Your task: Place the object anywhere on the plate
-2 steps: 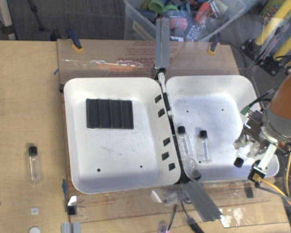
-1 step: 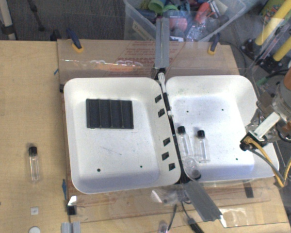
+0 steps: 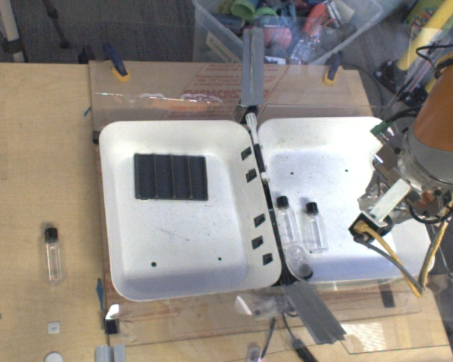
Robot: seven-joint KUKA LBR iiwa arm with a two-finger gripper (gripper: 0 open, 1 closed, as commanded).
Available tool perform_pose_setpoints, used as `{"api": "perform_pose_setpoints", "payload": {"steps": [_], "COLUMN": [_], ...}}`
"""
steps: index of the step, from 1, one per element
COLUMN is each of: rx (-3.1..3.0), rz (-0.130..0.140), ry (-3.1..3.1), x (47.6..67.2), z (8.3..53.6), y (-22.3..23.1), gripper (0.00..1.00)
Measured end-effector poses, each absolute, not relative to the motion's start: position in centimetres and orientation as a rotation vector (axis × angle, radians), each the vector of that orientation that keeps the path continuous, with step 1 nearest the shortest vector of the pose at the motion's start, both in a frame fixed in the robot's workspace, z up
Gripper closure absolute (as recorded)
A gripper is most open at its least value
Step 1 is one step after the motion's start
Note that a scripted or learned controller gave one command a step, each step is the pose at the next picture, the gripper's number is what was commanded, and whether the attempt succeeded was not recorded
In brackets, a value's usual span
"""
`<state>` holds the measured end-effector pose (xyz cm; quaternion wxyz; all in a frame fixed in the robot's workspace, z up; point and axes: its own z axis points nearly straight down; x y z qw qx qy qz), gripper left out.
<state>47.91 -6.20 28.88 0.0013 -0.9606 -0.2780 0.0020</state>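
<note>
Two clear vials (image 3: 314,228) lie side by side in right bin (image 3: 325,138) | light, slick, probably fragile; grasp mid-body, across the width | gripper (image 3: 415,198) near them, can't tell if open or closed

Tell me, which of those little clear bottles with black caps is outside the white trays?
The bottle lying alone on the wooden bench, far left. The other two lie side by side in the right bin.
</note>
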Motion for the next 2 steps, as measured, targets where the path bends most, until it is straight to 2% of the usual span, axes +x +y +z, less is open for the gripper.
{"api": "perform_pose_setpoints", "payload": {"steps": [1,2], "rx": [-3.03,-3.011], "rz": [0.005,0.002], "ry": [-0.827,-0.894], "x": [48.3,47.9], "z": [28.9,29.1], "y": [0.0,11.9], "gripper": [1.0,1.0]}}
